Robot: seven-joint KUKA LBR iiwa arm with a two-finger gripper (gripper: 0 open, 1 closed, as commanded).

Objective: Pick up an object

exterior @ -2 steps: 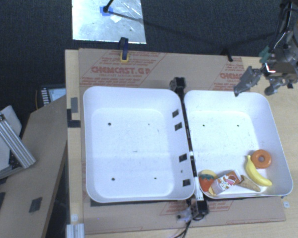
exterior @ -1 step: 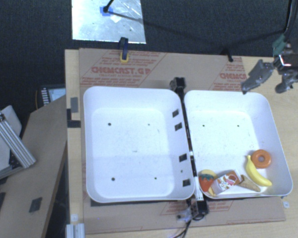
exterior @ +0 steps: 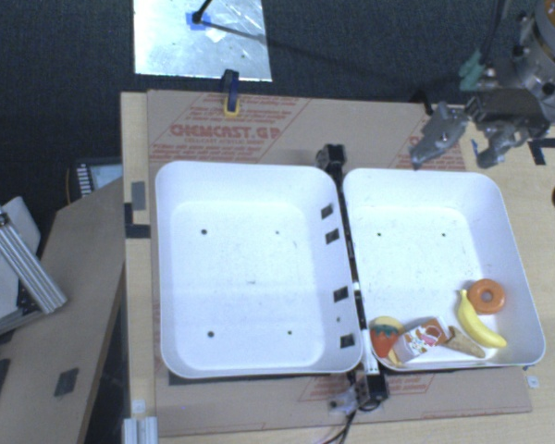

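Banana [exterior: 479, 322] and its neighbours wait in the right bin [exterior: 416, 211] — gripper [exterior: 462, 141] parked above the far rim, carrying nothing.

4 or so small items crowd the near right corner: the banana against the side wall, an orange ring [exterior: 487, 294] touching its upper end, a red-and-white packet [exterior: 418, 340] and a round orange-red piece [exterior: 385, 336] beside it. The 2 fingers hang apart, nothing between them, well clear of the pile — likely a staging pose before a descent. The left bin [exterior: 245, 266] lies alongside.

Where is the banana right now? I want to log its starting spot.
The banana lies in the right bin, near its front right corner, just below the orange ring and right of the small carton.
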